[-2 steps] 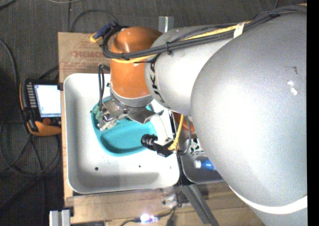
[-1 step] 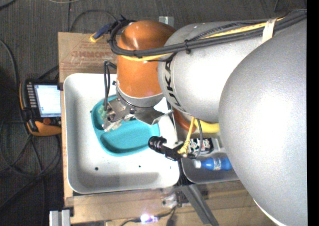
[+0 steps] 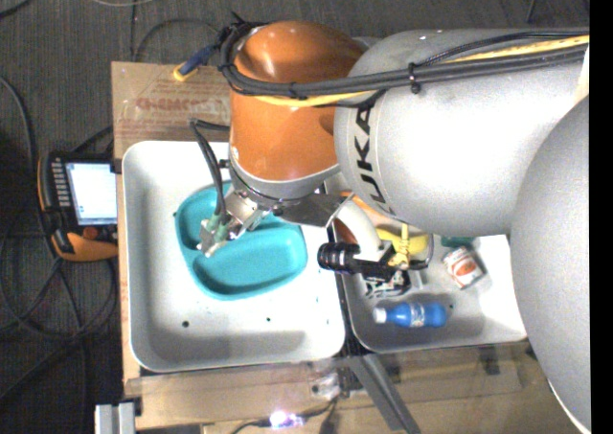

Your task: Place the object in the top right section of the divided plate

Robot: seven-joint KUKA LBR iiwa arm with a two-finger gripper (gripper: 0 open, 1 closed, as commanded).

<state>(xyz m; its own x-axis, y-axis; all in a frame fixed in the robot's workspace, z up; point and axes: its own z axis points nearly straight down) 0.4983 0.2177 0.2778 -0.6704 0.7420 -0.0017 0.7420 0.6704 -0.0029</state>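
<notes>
Overhead view of the bench. I am reaching in from the right of the frame, and my arm (image 3: 460, 116) is covering most of the right bin (image 3: 498, 327). My claw (image 3: 218, 234) is hanging low over the teal divided plate (image 3: 259, 264), which is lying in the left bin (image 3: 153, 327), a little left of frame centre. The claw tips are sitting at the plate's upper left part, beside a raised divider. A small greenish shape is showing at the tips, but I cannot tell whether it is the object or part of the claw, nor whether the claw is released or clenched. Where the task's object is lying I therefore cannot say with certainty.

Judging progress: I am already working at the plate, so the carry looks largely done; release into the correct section is still needing confirmation.

Room for moving: the left bin floor is open below and left of the plate. The bin walls and plate rim are the near edges. In the right bin a blue bottle (image 3: 412, 314) and a small can (image 3: 465, 267) are lying well apart from the plate.
</notes>
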